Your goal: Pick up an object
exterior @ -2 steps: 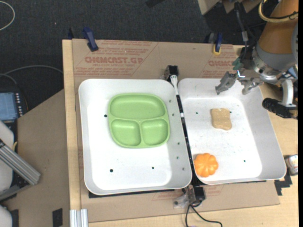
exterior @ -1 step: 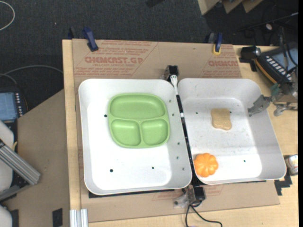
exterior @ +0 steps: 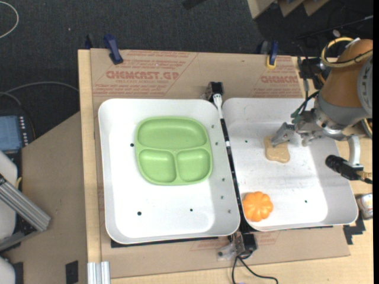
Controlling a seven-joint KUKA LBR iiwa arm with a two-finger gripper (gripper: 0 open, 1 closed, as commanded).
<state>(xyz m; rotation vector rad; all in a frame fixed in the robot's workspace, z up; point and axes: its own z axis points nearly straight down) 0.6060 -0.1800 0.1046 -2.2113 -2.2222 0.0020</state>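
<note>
tan piece (exterior: 277, 152) just below fingers (exterior: 283, 134)

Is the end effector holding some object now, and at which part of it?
Cannot be told. The end effector is just above the tan piece in the right bin.

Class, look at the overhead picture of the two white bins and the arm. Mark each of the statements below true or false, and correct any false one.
1. The green divided plate lies in the left bin. True.
2. The orange pumpkin-shaped toy sits in the left bin. False: it sits in the right bin, near its front left corner.
3. The end effector is over the right bin, right by the tan flat piece. True.
4. The green plate has two compartments. False: it has three, one large and two small.
5. The tan piece lies on the green plate. False: it lies on the right bin's floor.
</note>
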